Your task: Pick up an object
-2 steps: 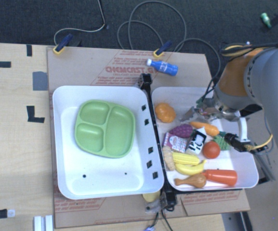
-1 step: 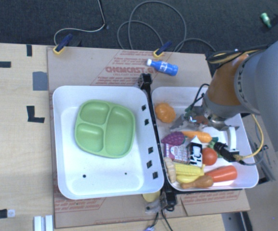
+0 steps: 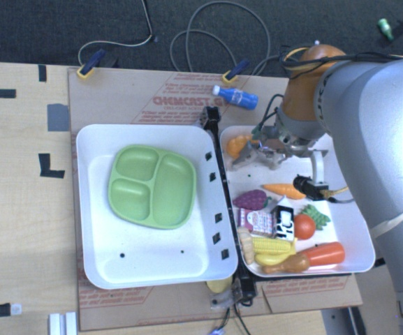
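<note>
While metal fingers [image 3: 246,152] hover, a rounded, perhaps plastic orange [image 3: 237,144] lies beside them.

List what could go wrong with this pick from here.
The gripper sits low at the far end of the right bin, beside an orange toy near the bin's wall, so it may push the toy against the wall rather than grasp it. The other toys, such as the carrot, lie packed together, so a later grab there might catch two.

Green divided plate [image 3: 152,185] lies in left bin [image 3: 93,257]. Blue-and-white bottle [image 3: 235,97] lies on cardboard sheet [image 3: 145,96] near worktop's far edge. Two yellow-blue clamps [image 3: 90,64] there; cables [image 3: 215,30] beyond.
</note>
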`<state>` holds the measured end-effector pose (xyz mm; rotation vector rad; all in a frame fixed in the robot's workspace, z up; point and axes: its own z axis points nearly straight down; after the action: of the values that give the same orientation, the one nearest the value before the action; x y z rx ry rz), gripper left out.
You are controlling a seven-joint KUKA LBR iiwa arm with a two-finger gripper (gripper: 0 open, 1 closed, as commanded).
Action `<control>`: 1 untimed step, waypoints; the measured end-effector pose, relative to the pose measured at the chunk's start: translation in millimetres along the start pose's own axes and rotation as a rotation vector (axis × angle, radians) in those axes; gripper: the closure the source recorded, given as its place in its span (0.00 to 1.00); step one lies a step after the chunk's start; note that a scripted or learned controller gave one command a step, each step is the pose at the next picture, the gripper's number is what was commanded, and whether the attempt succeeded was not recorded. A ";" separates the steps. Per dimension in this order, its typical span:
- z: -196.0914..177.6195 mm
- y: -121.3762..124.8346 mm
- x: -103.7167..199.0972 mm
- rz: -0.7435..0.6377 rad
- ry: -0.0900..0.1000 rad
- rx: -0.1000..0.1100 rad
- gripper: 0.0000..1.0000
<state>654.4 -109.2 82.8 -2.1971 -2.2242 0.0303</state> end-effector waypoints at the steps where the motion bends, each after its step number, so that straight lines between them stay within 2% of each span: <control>1: -0.4 6.1 2.5 0.003 -0.002 0.022 0.00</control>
<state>660.5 -106.5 83.1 -2.1906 -2.2106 0.0570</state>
